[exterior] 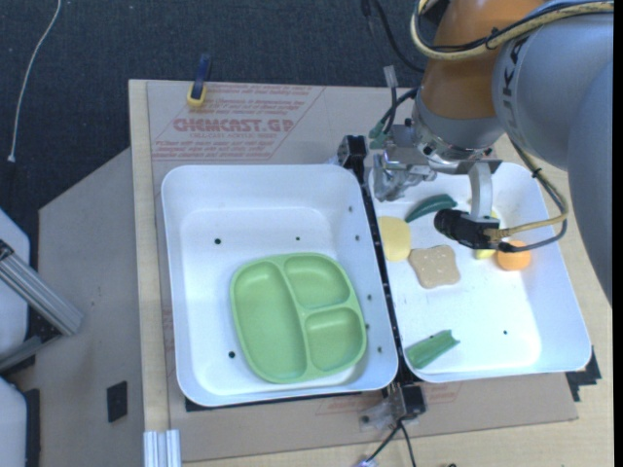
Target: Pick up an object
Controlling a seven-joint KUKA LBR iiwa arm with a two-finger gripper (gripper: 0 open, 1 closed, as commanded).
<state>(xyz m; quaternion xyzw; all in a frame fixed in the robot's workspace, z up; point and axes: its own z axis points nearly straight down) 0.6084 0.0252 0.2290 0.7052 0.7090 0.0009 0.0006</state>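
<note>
Bench top is a tan board (pixel 243 125) with red print, sitting on dark carpet (pixel 243 27). A blue-and-yellow clamp (pixel 200 81) is on the board's back edge. A thin white cable (pixel 13 144) runs over the carpet at far left, with an aluminium rail (pixel 39 295) below it. Two white bins sit edge to edge, and a black clip (pixel 409 398) is at the front of the seam between them. The left bin (pixel 185 222) holds a green divided plate (pixel 297 314), flat, toward its front. The right bin (pixel 506 309) has all the loose pick candidates. A yellow disc (pixel 394 237) is against the left wall, and a tan slice (pixel 434 267) is just beside it on the right. A green pod (pixel 430 205) lies behind those two. An orange piece (pixel 514 257) is toward the right wall. A green wedge (pixel 431 348) is alone at the front-left corner, well apart from the rest. The arm (pixel 555 76) comes in from the upper right, with its orange band (pixel 477 42) above the wrist and the wrist pointing down. The gripper (pixel 393 176) is over the back-left corner of the right bin, close to the seam. It is behind the yellow disc and left of the green pod. Can't tell whether it touches anything, how far open it is, or whether it has hold of anything, since the wrist hardware blocks the view.
</note>
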